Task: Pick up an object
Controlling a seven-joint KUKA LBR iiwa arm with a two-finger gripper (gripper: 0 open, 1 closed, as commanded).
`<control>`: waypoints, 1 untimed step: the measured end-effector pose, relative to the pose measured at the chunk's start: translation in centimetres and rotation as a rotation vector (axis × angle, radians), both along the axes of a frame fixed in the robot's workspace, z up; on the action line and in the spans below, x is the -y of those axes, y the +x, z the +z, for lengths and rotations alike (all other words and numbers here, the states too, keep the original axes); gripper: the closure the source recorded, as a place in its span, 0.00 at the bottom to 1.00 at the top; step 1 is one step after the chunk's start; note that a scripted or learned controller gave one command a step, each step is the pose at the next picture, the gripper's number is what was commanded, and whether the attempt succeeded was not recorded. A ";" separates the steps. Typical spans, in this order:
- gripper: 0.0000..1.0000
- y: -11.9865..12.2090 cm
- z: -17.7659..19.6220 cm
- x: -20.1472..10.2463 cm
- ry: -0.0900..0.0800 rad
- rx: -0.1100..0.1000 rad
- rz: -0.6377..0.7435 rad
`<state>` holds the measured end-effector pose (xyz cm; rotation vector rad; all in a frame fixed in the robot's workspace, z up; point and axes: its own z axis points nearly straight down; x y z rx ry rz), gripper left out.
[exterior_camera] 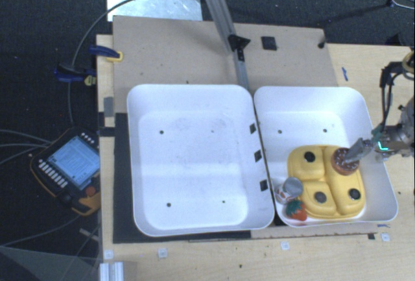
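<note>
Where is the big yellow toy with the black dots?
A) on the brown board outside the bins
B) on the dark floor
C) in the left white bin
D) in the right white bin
D: the yellow toy lies in the near part of the right white bin, with the gripper just above it; the left white bin has no toy in it.

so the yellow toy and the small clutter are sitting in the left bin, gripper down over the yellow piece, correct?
Not quite: wrong bin. The camera view shows the yellow toy and the small clutter in the right bin, at its near end. The left bin does not hold them. The rest stands: the gripper is down over the yellow piece.
</note>
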<state>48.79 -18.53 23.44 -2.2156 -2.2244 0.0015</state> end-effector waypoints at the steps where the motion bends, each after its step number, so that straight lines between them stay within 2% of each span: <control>1: 0.00 0.1 0.1 0.0 -0.001 0.003 0.001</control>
